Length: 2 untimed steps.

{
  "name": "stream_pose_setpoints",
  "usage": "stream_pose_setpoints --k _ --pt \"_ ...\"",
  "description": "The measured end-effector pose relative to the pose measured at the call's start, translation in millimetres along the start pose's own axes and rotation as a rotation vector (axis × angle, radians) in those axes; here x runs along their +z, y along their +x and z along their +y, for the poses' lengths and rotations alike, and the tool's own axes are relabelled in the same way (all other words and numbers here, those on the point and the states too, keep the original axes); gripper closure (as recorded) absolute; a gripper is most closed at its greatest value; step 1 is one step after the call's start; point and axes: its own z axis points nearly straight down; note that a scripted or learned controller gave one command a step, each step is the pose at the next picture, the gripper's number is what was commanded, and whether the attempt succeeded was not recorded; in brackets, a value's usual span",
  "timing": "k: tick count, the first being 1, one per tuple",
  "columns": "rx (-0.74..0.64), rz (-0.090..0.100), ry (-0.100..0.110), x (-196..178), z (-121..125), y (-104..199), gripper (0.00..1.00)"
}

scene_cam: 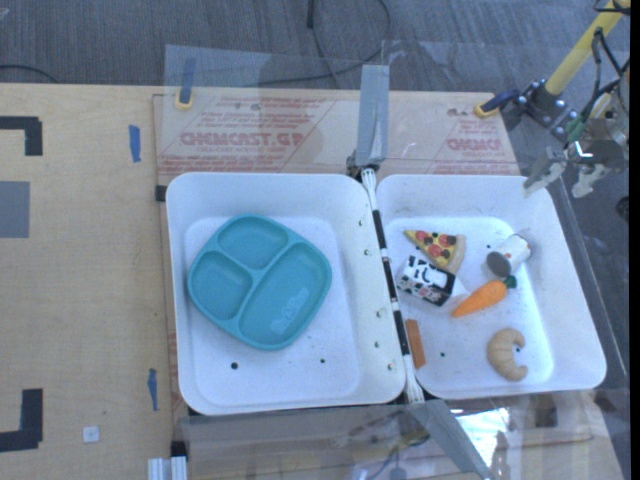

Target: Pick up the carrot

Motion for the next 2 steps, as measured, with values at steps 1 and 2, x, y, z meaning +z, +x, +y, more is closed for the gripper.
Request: stream_pose_setpoints --k 1,2 --pt "0.114 -0.003 -0.021 130.7 -17.9 51.0 0.0" --pt "0.307 -0.001 -0.011 168.5 -78.7 56.2 0.0"
